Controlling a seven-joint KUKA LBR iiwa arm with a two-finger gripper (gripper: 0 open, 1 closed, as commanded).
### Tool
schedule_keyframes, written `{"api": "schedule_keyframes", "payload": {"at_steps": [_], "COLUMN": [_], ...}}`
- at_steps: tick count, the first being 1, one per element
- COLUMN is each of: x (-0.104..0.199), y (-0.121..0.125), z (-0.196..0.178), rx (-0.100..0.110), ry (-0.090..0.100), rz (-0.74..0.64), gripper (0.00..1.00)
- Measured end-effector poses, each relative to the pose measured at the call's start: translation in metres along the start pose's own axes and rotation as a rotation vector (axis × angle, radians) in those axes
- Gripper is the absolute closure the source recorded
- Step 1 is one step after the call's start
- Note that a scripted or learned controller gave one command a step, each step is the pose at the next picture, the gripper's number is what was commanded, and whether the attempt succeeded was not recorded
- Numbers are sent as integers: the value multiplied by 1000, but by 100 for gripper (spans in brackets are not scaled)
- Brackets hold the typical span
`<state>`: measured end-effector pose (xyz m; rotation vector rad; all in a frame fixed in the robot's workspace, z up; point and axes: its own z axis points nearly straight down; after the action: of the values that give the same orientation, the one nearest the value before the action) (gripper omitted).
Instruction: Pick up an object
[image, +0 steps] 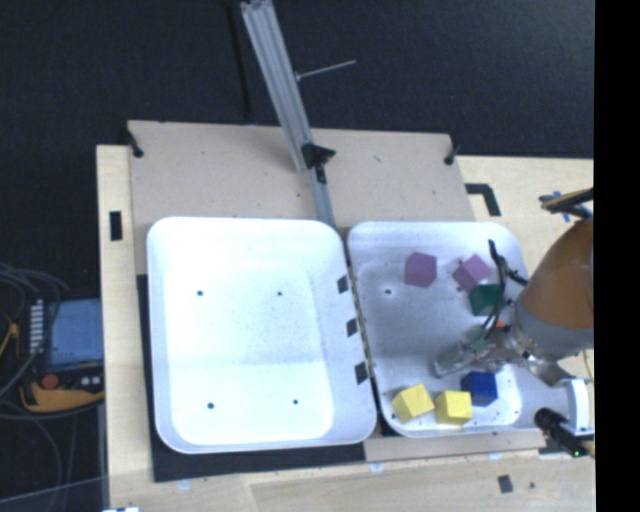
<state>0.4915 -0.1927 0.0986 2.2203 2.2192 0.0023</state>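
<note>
Cubes sit nearest the front rim of the right bin (400, 250): two yellow ones, the left yellow cube (412, 402) and the right yellow cube (455, 406), lie side by side and nearly touching, with a blue cube (480, 386) just behind and to the right of them. Just beyond the blue cube the jaws (462, 356) hang low over the bin floor, their metal tips pointing toward the bin's middle, and whether they are wide or narrow cannot be told from this slanted view; nothing shows between them. The grey arm (548, 335) with its orange band (565, 275) enters from the right edge of the view and covers the bin's right side. Farther back a green block (485, 297) lies partly behind dark cables near the arm, and behind it two purple cubes rest on the floor of the bin, the right purple cube (472, 270) touching or just beside the green block and the left purple cube (421, 268) a little apart toward the middle. Beside this bin on the table (290, 165) lies the left bin (245, 330), white with a few small dark dots, and a slanted metal rail (285, 90) runs up behind the two bins
</note>
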Motion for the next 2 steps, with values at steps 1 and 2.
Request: {"api": "schedule_keyframes", "payload": {"at_steps": [1,2], "x": [-2,-2], "y": [1,1], "z": [-11,-54], "rx": [-5,-3], "ry": [-2,-2], "rz": [7,-3], "gripper": [100,100]}}
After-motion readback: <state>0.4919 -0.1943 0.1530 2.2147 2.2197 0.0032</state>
